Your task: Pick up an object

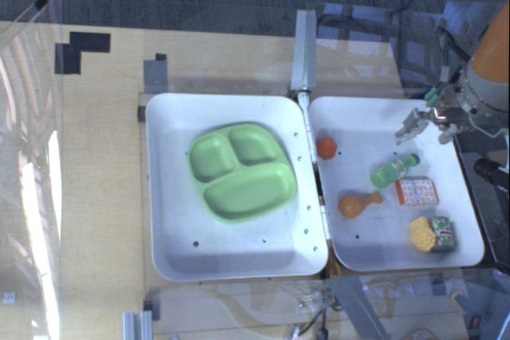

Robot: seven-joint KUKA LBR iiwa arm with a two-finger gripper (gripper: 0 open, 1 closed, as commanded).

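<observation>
Green bottle [394, 170] (white-capped, lying flat), right bin [382, 251], tool [427, 127] above, fingers spread, gripping nothing

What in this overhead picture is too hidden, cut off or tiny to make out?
- Arm: cut off by the camera view's right edge; just the orange band and wrist show.
- Claw: small and blurred above the right bin, so its fingers' spread is unclear.
- Small card: its print is too small to read.
- Yellow-and-green item: too blurred to identify.
- Green bottle: label illegible.
</observation>
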